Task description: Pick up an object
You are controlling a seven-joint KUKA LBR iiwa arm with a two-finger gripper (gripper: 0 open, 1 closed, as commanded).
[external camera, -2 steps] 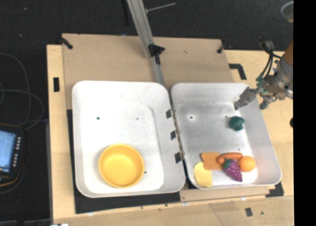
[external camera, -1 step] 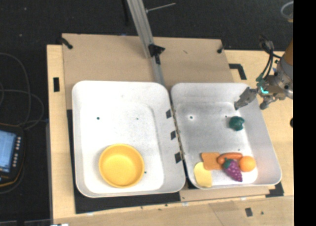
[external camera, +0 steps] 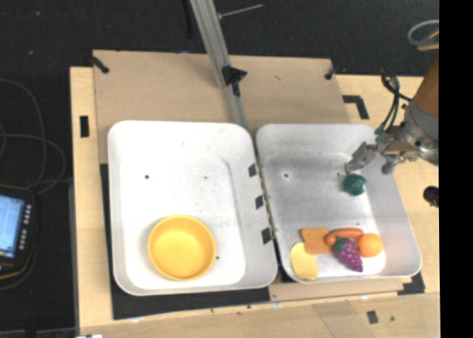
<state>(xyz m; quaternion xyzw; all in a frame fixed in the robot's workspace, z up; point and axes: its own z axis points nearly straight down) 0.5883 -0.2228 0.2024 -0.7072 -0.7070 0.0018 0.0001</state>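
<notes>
My gripper (external camera: pixel 375 162) hangs over the upper right part of the right bin (external camera: pixel 310 151), open, with nothing between its fingers. A small teal object (external camera: pixel 355 184) lies on the bin floor just below and slightly left of the left finger (external camera: pixel 361 158); I cannot tell if they touch. Along the bin's front edge lie a pale yellow piece (external camera: pixel 304 262), an orange-brown slab (external camera: pixel 314 239), a carrot (external camera: pixel 344 234), purple grapes (external camera: pixel 349 254) and an orange (external camera: pixel 370 245).
A yellow bowl (external camera: pixel 181 247) sits in the front of the left bin (external camera: pixel 185 159). A grey metal pole (external camera: pixel 214 41) slants down from the top to the divide between the bins. The arm enters from the right edge.
</notes>
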